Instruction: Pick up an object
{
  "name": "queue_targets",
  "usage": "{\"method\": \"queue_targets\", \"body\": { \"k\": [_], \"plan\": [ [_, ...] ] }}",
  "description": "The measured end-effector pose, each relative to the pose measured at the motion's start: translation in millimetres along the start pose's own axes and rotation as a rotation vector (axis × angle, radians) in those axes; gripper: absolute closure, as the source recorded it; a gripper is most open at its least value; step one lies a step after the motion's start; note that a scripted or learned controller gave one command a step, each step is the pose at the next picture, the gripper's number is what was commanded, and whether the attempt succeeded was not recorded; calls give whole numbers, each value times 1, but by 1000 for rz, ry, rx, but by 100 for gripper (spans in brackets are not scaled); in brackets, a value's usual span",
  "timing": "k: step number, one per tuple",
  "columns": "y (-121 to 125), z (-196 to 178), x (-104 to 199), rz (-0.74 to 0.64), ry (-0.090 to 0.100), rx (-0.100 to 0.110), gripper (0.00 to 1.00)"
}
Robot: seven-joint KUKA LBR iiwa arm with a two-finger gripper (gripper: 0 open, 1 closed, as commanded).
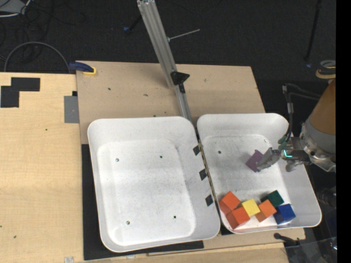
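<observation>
1. Bench: light wood top, w/ two shallow white bins side by side on it.
2. Left bin: bare white floor, a few dark specks.
3. Right bin: holds all the blocks.
4. Arm: reaches in from the right, orange band above the wrist; gripper sits low over the right bin's mid-right area.
5. Gripper fingers appear clenched on the purple block, which shows at their tips, tilted; contact is blurry, so prob. gripped.
6. Block cluster near the right bin's front edge: two orange-red blocks, yellow block, orange block, green block, blue block, packed touching each other, well apart from the gripper.
</observation>
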State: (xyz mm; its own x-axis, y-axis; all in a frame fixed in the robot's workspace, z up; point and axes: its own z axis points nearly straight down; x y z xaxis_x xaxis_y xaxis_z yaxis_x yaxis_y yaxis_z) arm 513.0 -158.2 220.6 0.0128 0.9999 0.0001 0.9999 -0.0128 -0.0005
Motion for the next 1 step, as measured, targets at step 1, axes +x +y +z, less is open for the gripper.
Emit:
{"method": "queue_targets", "body": {
  "k": [1],
  "plan": [
    [0,0,0,1,0,0,0]
  ]
}}
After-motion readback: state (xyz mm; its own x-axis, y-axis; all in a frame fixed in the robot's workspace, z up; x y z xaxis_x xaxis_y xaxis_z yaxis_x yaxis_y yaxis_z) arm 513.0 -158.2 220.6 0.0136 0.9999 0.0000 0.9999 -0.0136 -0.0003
